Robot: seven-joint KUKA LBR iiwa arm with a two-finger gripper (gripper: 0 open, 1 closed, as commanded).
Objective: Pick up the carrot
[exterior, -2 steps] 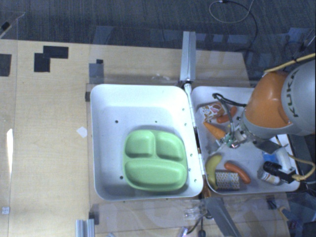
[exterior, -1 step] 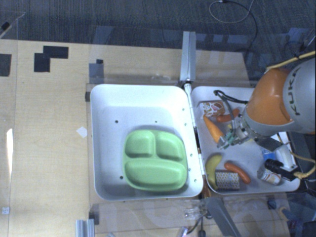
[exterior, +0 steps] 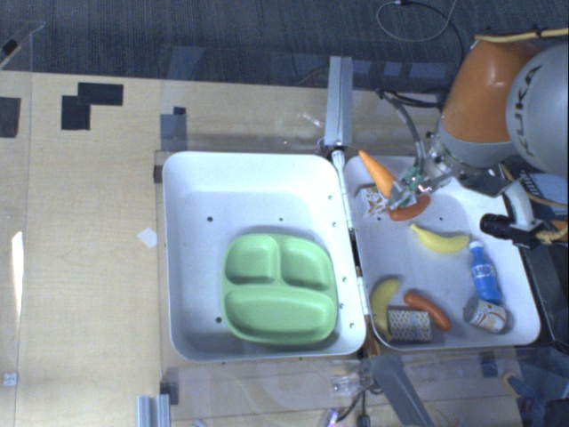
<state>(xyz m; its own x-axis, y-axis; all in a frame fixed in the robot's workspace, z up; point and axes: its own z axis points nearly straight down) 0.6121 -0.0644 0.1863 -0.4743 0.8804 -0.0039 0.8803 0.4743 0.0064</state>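
The carrot [exterior: 376, 173] is orange and tapered. It lies at a slant in the far left corner of the right bin [exterior: 524, 323], close to the divider wall. My gripper [exterior: 416, 183] hangs just to the right of the carrot, a short gap away, over a red sausage-like piece [exterior: 409, 211]. Nothing shows held in the gripper. The grey and orange arm [exterior: 498, 96] covers the bin's far right corner.
The right bin also holds a banana [exterior: 440, 239], a blue bottle [exterior: 483, 274], a small can [exterior: 487, 317], a yellow-green fruit [exterior: 384, 295], a grater [exterior: 409, 326] and a red sausage [exterior: 428, 309]. A green divided plate [exterior: 280, 288] lies in the left bin [exterior: 204, 194].
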